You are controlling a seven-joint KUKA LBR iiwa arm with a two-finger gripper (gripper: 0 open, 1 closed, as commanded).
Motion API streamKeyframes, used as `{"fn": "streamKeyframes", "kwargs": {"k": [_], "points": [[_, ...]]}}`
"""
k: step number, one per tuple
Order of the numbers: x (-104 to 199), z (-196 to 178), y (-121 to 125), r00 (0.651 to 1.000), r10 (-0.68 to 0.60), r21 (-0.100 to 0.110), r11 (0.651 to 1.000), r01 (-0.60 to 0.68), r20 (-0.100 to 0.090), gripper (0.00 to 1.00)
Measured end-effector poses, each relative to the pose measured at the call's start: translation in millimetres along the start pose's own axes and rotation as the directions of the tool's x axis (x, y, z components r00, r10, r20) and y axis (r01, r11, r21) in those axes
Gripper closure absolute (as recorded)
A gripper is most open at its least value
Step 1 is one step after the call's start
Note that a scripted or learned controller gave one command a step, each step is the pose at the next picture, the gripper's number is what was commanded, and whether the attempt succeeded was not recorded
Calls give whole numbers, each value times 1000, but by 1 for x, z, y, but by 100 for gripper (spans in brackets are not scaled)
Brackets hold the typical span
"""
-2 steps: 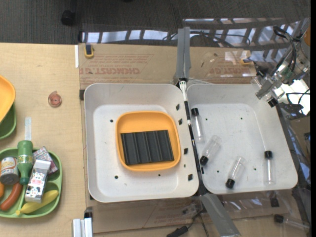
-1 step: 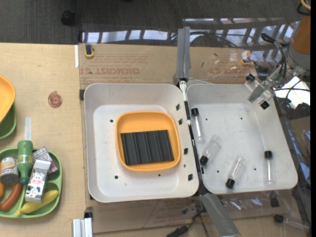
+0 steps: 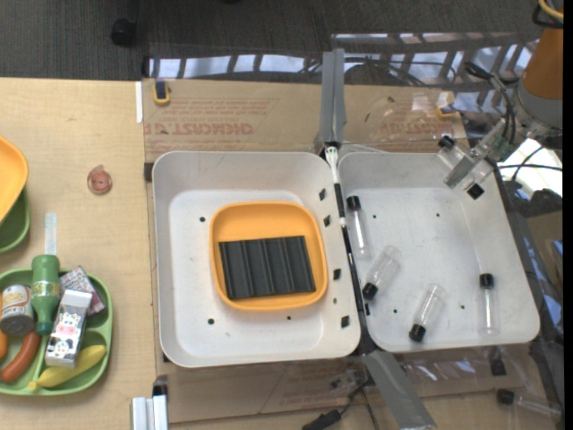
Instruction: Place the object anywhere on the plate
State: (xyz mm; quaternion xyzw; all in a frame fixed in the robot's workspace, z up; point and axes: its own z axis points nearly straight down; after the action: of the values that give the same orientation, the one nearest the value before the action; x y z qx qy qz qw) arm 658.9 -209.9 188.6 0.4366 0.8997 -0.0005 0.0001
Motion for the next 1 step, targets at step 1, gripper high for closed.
{"fn": "streamKeyframes", "kwargs": {"k": [1], "points": [[-8, -3, -9, 991, -135, -1, 991, 135, 1, 100]]}}
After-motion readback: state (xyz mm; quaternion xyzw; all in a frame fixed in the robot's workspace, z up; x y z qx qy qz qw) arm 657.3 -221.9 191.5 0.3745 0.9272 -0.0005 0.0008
